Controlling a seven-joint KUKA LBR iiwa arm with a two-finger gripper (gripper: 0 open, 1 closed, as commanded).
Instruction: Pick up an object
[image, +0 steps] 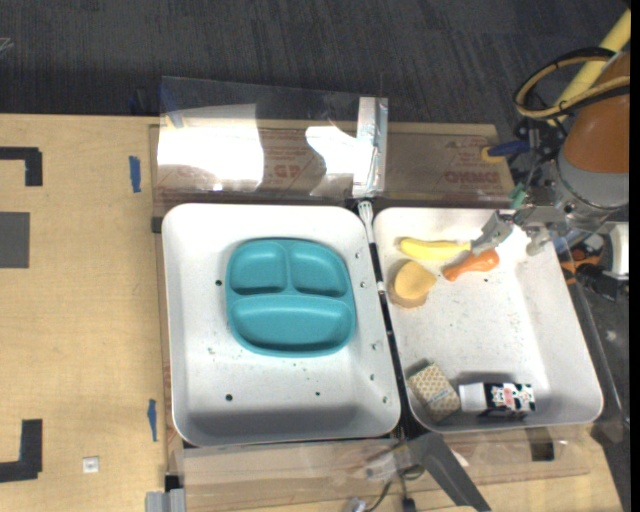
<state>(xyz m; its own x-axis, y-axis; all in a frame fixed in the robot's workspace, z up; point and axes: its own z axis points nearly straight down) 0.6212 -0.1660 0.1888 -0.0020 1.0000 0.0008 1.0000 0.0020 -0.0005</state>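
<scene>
While the end effector (508, 228) hangs over the right bin's (520, 340) far edge, its grip state cannot be told; orange carrot (472, 264) lies just beside it, touching yellow banana (430, 249).

the arm (600, 150) comes in from the right edge, its orange band showing above the grey wrist near the upper right corner. the wrist leans down and leftward, carrying the gripper (510, 232) low at the upper right part of the scene. one thin metal finger (490, 232) slants out to the left; the other points downward, apart from it.
</scene>
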